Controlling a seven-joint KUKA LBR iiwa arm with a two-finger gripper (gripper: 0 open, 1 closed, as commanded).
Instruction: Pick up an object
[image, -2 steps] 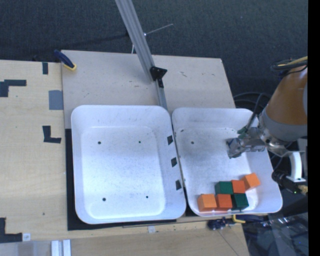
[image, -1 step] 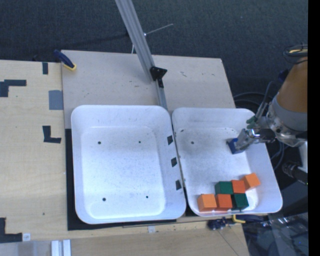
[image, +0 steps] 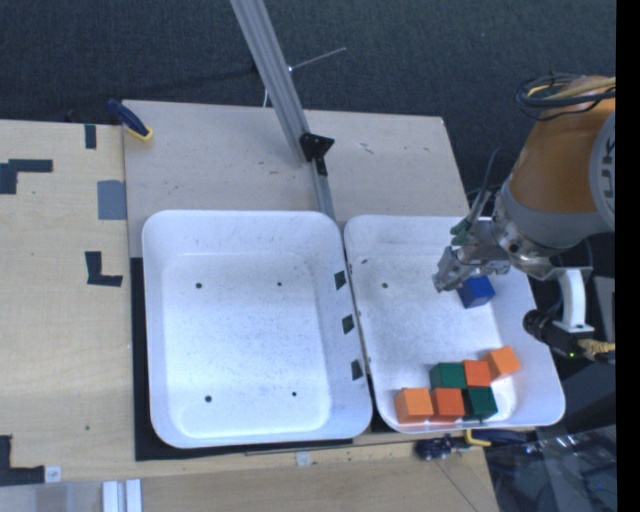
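My gripper (image: 456, 276) hangs over the upper right part of the right bin (image: 400, 300), reaching in from the right under the orange-banded wrist. A blue cube (image: 478, 292) lies right against its lower right side, partly covered by the gripper body. Whether the cube is held or just resting on the bin floor beside the gripper cannot be made out. A cluster of cubes sits in the bin's near right corner: an orange cube (image: 413, 403), another orange cube (image: 449, 402), a green cube (image: 449, 376), a second green cube (image: 482, 400), and an orange one (image: 505, 361) at the edge.
The left bin (image: 165, 300) stands beside the right one, their rims meeting in the middle. A grey metal pole (image: 285, 90) slants down from the top to the bins' shared back edge. A blue and yellow tool (image: 130, 118) lies on the bench at the far left.
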